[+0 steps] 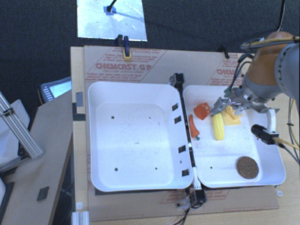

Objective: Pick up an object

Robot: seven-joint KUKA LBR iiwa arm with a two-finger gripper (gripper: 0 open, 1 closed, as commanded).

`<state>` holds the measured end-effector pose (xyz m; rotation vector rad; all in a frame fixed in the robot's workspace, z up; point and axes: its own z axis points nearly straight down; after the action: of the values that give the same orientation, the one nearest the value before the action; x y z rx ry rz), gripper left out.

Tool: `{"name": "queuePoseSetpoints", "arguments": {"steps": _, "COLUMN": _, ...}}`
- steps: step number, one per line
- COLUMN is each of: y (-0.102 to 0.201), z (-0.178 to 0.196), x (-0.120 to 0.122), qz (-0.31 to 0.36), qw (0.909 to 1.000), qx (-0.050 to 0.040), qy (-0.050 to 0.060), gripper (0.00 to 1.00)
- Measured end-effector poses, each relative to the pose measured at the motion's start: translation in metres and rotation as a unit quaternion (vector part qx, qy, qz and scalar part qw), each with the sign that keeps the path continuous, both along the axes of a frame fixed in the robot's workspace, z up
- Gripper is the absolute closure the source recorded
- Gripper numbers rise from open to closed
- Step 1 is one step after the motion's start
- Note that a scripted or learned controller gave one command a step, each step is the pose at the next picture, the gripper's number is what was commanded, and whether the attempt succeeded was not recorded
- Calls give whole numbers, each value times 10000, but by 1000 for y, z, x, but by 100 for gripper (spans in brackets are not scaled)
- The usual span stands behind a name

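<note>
Near the right bin's [276,172] far edge, the gripper [224,106] is hovering, finger state indeterminable, directly above the corn cob's [218,127] far end, the cob's long axis running far-to-near.

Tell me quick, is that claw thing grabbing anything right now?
Gripper: low in the right bin, just above the corn cob and the yellow block; whether it is open, closed or holding anything cannot be told.
</note>
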<state>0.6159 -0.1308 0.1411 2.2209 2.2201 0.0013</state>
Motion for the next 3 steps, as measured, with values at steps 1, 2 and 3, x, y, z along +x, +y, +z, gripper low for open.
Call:
{"name": "queuePoseSetpoints", "arguments": {"steps": 1, "y": 39, "z": -60, "x": -1, "qz": 35, "qw": 10000, "qx": 12, "qy": 21, "gripper": 0}}
{"name": "queuePoseSetpoints", "arguments": {"steps": 2, "y": 32, "z": 98, "x": 5, "qz": 26, "qw": 10000, "qx": -15, "qy": -89, "gripper": 0}}
{"name": "queuePoseSetpoints", "arguments": {"steps": 3, "y": -21, "z": 250, "x": -19, "qz": -13, "qw": 10000, "qx": -35, "qy": -92, "gripper": 0}}
